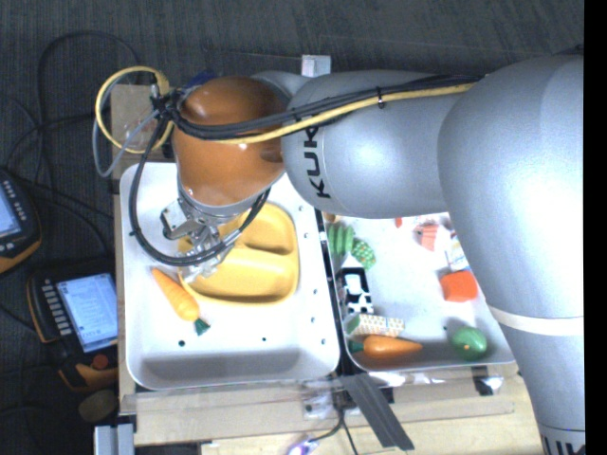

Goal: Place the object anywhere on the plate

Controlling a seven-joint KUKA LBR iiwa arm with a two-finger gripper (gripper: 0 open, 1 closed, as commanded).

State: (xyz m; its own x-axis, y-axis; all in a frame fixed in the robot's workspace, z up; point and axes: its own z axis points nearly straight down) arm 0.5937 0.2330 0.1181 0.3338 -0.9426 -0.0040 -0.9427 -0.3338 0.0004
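A toy carrot [177, 297] lies on the floor of the left bin [228, 360], at lower left of centre in the frame, its orange body slanting down to a green stem end. Just to its right sits the yellow plate [256, 275], a compartmented dish whose left edge lies close to the carrot without clearly touching it. The gripper [197, 246] hangs over the plate's left rim, just above the carrot; whether its fingers are spread or pressed together cannot be made out beneath the wrist's cabling. The grey arm [398, 150] sweeps in from the right, its orange band [226, 140] at upper left. The right bin [417, 282] holds a second carrot [387, 346], green toys and an orange block [459, 285].
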